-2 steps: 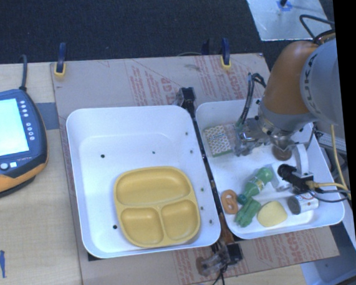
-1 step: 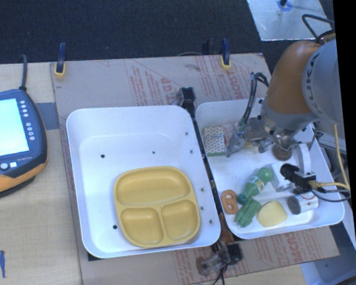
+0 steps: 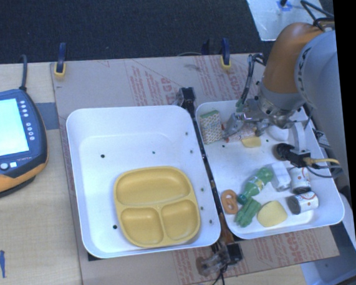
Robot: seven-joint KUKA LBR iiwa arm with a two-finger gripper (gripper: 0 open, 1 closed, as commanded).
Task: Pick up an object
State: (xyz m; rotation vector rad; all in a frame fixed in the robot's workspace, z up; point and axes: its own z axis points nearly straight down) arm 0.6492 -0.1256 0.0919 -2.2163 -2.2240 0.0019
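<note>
My gripper (image 3: 238, 125) hangs low over the back of the right bin (image 3: 335, 216), reaching in from the right. Just to its left a speckled pale block (image 3: 210, 127) stands by the bin's back left corner. Close by on its right, a small pale yellow piece (image 3: 251, 141) lies on the floor. Toward the front lie a green bottle (image 3: 257, 182), a green cucumber-shaped piece (image 3: 248, 212), an orange ring (image 3: 229, 201), a yellow lemon-like lump (image 3: 271, 213) and a white can (image 3: 303, 203) on its side. I see nothing held.
The left bin (image 3: 89, 135) holds a yellow divided plate (image 3: 157, 204) at its front. A tablet-like pendant (image 3: 5, 139) rests on the bench at the far left. Clamps (image 3: 61, 67) pin the cardboard sheet at the back edge.
</note>
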